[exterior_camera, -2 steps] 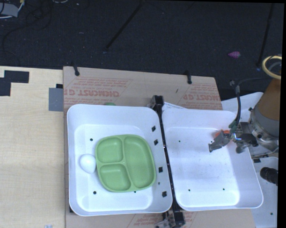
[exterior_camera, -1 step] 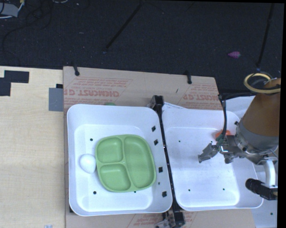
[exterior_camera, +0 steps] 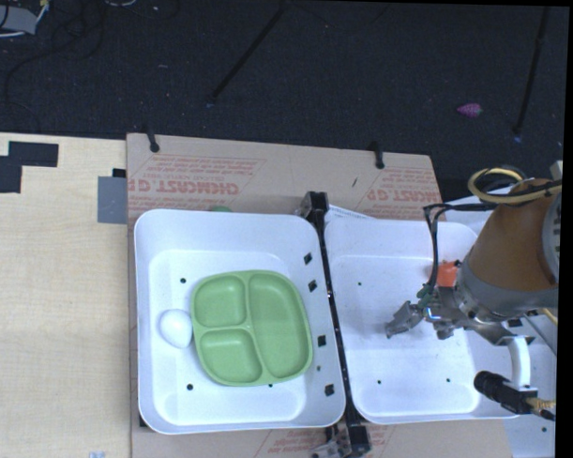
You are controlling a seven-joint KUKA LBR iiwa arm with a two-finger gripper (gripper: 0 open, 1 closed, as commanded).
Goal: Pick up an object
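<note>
A green three-compartment plate [exterior_camera: 250,326] lies flat in the left bin [exterior_camera: 164,243]. A small white egg-shaped ball [exterior_camera: 176,327] rests against the plate's left edge. My gripper [exterior_camera: 401,322] hangs low over the middle of the right bin [exterior_camera: 380,250], pointing left, and I see nothing between its tips. A small orange-red piece [exterior_camera: 445,274] shows just above the wrist; whether it lies in the bin or belongs to the arm, I cannot tell.
A black divider [exterior_camera: 327,314] runs between the two bins. Both bins sit on a cardboard sheet [exterior_camera: 269,180] on the wooden bench [exterior_camera: 49,309]. The arm's bulk covers the right bin's right side.
</note>
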